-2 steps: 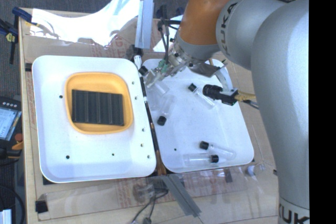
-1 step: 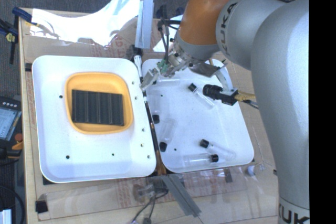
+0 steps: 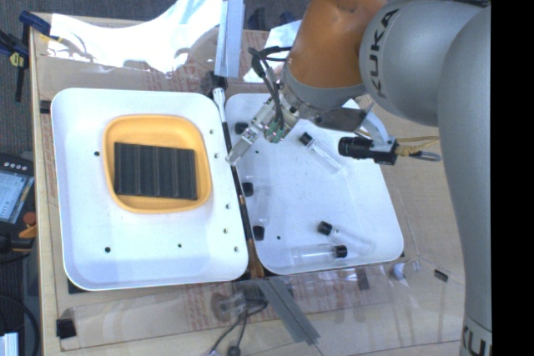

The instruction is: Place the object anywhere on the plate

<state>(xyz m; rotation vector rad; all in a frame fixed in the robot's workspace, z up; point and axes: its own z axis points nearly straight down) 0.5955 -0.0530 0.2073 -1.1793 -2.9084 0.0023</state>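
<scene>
Reaching is the step I am judging to be in hand: I am watching the arm (image 3: pixel 392 37) leaning in from the right over the right bin (image 3: pixel 380 204), with the gripper (image 3: pixel 242 147) hanging at that bin's upper left corner, just beside the divide between the two bins. I cannot tell from this slant how its tips are set, and I am seeing nothing carried there. Candidate objects are lying in the right bin: a clear vial (image 3: pixel 321 154) near the middle, another vial with a black cap (image 3: pixel 321 251) near the front edge, and a small black cap (image 3: pixel 324 227) just behind it. The yellow plate (image 3: pixel 158 129) is sitting in the left bin (image 3: pixel 75 204), with a dark ridged insert (image 3: pixel 156 171) in its middle. Next I am expecting a descent onto one vial, a secure grasp, then a carry leftward across the divide to the plate.
</scene>
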